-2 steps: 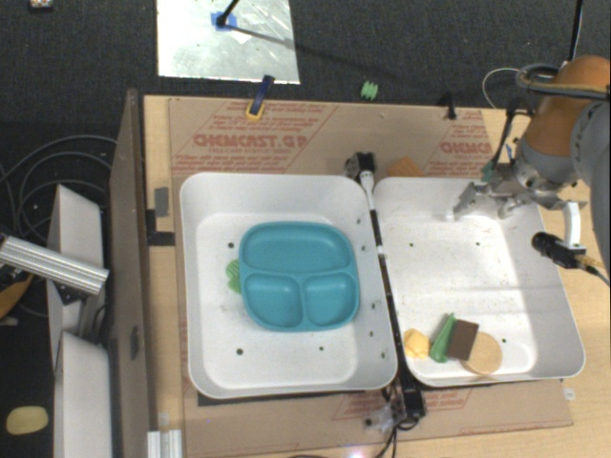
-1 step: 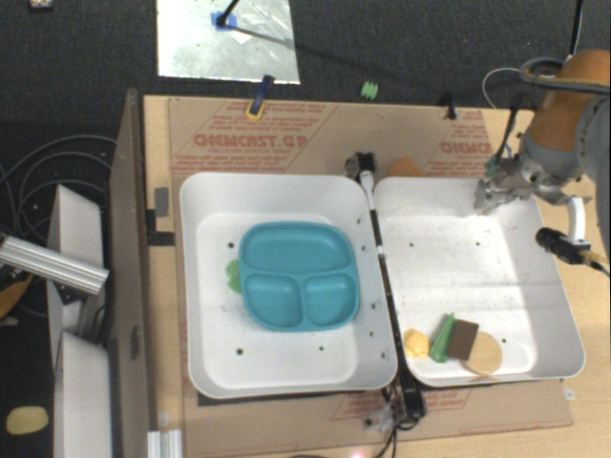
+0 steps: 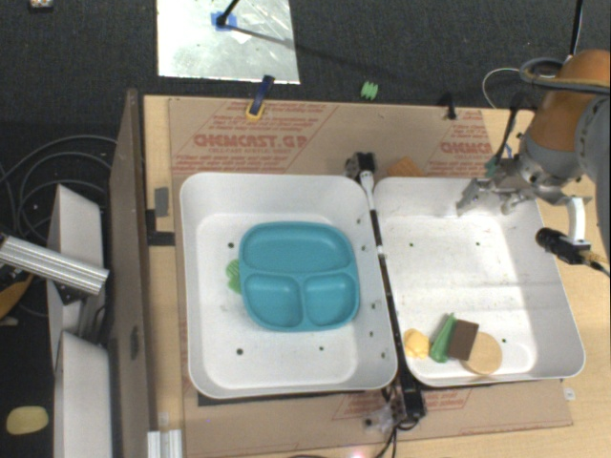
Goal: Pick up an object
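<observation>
Currently the hand [image 3: 487, 196] hovers over the far edge of the right bin [image 3: 477, 256], fingers spread, nothing between them. The candidate objects lie clustered at that bin's near edge: a yellow piece [image 3: 415, 343], a green stick [image 3: 443, 338], a brown block [image 3: 464, 339] and a tan disc [image 3: 484, 355], touching one another. Judgement: travel toward the cluster, centre on one outer item, descend square to avoid nudging neighbours.

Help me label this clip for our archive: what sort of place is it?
Probably a robotics lab bench: a robot arm reaches over two white bins, toy-like items lie in one, and loose cables trail beside the bench.
</observation>
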`<state>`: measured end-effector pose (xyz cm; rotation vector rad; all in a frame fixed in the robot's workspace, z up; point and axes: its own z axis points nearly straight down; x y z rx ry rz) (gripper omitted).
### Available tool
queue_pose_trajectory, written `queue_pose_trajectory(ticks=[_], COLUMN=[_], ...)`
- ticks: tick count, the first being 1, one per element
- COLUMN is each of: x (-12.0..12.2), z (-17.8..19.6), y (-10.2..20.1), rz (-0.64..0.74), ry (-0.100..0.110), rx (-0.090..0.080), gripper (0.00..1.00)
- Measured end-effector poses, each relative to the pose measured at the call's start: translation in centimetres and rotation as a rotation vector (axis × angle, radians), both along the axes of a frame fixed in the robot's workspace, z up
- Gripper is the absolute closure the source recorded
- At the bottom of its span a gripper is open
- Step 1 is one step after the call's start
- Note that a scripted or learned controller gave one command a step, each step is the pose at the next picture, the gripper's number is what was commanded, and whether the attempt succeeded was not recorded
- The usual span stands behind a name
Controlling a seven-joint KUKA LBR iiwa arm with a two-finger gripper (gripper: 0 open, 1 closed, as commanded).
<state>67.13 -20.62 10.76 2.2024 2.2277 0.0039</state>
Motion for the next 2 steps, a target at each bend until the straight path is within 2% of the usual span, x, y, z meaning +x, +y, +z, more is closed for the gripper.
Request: queue_pose_trajectory(ticks=[1, 2], x=[-3.0, 0.1], z=[-2.4, 11.6], y=[4.4, -0.4], rz=[-0.006, -0.011], ry=[0.011, -0.011], rx=[0.006, -0.004], gripper=[0.00, 0.00])
